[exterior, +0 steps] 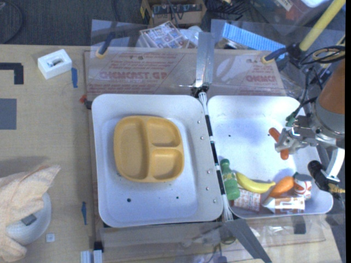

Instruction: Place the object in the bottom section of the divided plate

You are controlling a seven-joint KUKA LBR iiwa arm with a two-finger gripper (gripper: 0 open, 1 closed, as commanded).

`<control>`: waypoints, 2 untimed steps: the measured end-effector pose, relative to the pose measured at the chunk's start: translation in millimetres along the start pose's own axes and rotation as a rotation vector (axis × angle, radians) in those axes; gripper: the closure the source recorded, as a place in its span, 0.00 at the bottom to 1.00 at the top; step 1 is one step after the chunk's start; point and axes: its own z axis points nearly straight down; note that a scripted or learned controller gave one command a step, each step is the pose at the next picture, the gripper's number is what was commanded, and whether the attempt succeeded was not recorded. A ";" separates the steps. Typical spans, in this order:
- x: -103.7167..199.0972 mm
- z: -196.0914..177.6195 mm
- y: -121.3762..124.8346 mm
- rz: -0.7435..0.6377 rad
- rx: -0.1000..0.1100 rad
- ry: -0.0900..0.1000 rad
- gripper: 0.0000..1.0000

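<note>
The bench top (49, 130) was light brown wood; far to the tool's left a small white box (54, 63) sat on it; a crumpled pale cloth (24, 188) lay low on that same far side, over a round grey thing; beyond the bench the floor (60, 12) was dark grey; a cardboard box (171, 4) with wires stood back there; a yellow pole (323, 19) leaned above the tool; bright light came from the top corner.

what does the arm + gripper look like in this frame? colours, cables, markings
The arm enters at the right edge: an orange band over grey housing. The gripper is bare silver-grey metal with orange-red tips. Black cables loop above it, with a black rounded part below. No markings legible.
</note>
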 end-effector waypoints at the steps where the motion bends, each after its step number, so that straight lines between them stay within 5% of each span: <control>1: 80.3 2.8 78.6 0.015 0.002 0.000 1.00; 2: 135.5 1.4 102.7 -0.002 0.001 -0.001 1.00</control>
